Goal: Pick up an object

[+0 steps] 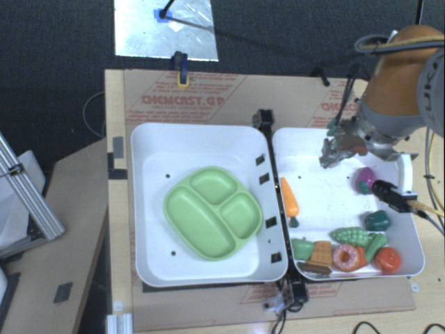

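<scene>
Hovering my fingers (334, 153) over right bin (313, 141), aperture unclear; carrot (289, 198) at left wall, toy food along near edge, green plate (212, 213) in left bin (149, 186).

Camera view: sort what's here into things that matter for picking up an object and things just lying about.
For the job:
gripper, over the right bin
carrot
purple toy
corn cob
doughnut
tomato

Lying about:
green divided plate in the left bin
foil sheet
blue and yellow clamp
</scene>
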Motion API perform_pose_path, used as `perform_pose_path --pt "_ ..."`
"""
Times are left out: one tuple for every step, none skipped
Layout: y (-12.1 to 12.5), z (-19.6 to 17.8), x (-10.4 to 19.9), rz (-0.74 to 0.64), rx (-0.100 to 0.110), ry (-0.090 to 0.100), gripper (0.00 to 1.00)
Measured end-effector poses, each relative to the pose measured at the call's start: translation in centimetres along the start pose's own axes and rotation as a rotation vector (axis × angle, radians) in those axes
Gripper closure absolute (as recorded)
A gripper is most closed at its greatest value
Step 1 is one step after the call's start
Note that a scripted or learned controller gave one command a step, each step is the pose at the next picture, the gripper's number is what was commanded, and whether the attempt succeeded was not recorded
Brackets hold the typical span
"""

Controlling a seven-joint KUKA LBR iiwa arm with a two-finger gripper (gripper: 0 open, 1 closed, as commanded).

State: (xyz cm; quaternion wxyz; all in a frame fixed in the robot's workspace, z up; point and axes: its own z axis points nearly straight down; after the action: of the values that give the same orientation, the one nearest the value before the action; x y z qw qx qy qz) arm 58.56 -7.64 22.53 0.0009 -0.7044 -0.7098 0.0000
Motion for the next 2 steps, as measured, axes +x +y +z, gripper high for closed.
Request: perform_pose_path --pt "1.12 0.12 1.01 0.000 -0.004 -0.001 1.00" --pt "0.87 0.73 1.06 0.005 -0.002 -0.001 1.00"
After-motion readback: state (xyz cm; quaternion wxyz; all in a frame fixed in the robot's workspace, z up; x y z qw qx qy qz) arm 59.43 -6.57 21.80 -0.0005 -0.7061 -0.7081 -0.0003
